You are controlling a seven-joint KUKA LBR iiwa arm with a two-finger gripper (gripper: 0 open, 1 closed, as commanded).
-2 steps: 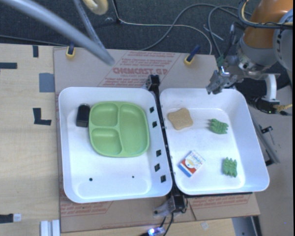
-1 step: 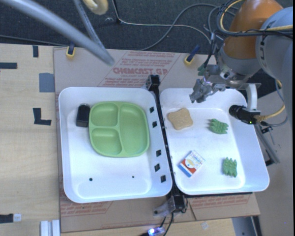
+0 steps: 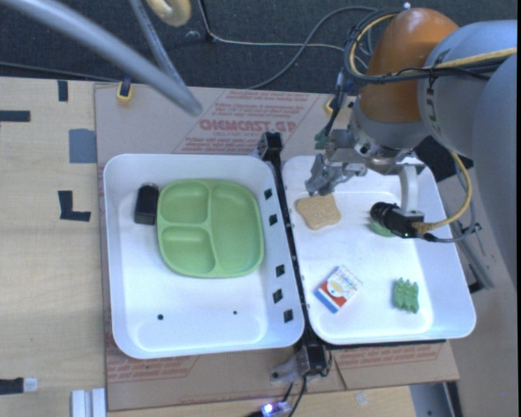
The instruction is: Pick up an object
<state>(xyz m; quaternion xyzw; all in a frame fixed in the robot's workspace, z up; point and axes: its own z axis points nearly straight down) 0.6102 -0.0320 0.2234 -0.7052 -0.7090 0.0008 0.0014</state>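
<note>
Apparently aiming to grasp, the tool (image 3: 328, 176) hung just above the flat tan toast-shaped piece (image 3: 319, 212) in the right white bin (image 3: 443, 320), its opening impossible to tell.

You have a pale wood bench (image 3: 35, 259) with black tape marks (image 3: 69, 205) at left, a printed cardboard sheet (image 3: 243, 120) under the bins, dark carpeted floor (image 3: 269, 16) beyond, black cables (image 3: 304, 37) trailing across it.
</note>
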